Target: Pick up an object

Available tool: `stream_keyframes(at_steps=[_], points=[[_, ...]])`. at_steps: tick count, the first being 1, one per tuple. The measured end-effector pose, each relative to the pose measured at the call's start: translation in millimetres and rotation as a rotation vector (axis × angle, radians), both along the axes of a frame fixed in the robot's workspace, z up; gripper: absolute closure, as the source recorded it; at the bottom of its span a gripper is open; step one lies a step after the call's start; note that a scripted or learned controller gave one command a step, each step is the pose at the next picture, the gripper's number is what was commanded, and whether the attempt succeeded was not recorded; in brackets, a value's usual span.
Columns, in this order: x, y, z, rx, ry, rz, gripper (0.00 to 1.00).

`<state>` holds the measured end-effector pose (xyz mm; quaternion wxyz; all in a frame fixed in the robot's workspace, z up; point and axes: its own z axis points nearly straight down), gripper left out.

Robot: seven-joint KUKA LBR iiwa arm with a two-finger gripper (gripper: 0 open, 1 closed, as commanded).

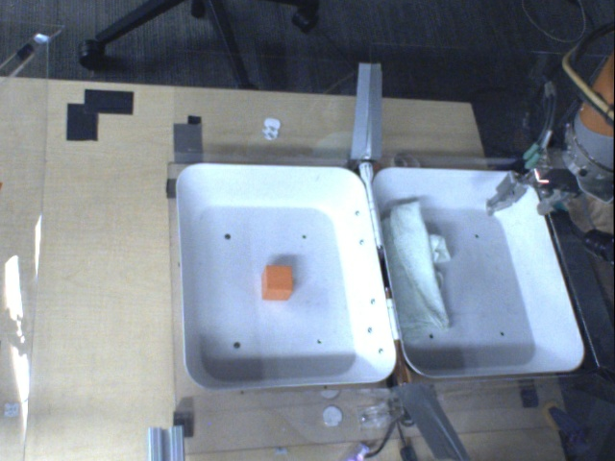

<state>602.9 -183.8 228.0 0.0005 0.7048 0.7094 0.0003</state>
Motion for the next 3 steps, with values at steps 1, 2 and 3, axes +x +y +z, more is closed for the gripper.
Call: stream_keyframes(at_steps=[1, 2, 3], points=[[22.1, -19.7, -131.1, -0.002, -0.006, 0.092, 0.00], [24.5, -18.6, -119.0, -0.004, -0.013, 0.095, 1.00], [67.9, -20.8, -30.4, -0.004, -0.006, 0.195, 1.00]])
